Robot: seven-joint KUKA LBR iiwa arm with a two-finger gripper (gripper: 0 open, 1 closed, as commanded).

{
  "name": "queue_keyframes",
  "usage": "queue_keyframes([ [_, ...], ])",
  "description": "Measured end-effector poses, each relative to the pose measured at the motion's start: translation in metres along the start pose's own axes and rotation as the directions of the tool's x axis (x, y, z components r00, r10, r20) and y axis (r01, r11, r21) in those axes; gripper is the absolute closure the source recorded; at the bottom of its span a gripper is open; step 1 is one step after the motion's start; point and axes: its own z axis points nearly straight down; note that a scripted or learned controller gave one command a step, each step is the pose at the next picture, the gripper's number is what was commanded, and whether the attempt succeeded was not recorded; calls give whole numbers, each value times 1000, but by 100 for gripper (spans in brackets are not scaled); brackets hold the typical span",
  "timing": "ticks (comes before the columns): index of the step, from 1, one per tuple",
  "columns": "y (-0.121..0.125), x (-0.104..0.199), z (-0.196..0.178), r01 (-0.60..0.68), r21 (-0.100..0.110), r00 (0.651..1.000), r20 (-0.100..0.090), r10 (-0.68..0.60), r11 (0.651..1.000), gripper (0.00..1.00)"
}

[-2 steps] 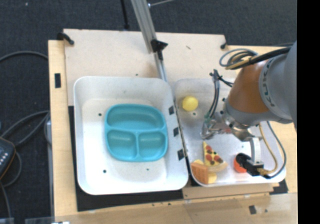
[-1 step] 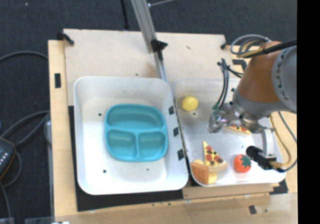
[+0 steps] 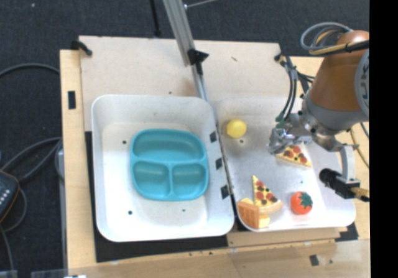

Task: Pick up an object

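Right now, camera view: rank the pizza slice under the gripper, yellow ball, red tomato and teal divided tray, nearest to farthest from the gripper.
1. Pizza slice, right beside the gripper.
2. Yellow ball, to its left.
3. Red tomato, near the front edge.
4. Teal divided tray, in the left bin.

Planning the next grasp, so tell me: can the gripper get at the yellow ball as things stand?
Probably yes. The yellow ball sits alone in the right bin, nothing above it, and the gripper hovers just to its right.

Arm (image 3: 336,93) over toy-food bin (image 3: 249,112)

A robotics lab: plywood bench (image 3: 124,65), aluminium camera mast (image 3: 177,12), loose cables (image 3: 25,71), dark carpet.
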Motion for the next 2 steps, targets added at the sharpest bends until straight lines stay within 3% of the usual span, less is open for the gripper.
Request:
queue_keyframes([
  [2, 0, 100, -10, 5, 7, 1000, -3, -5, 1000, 100],
])
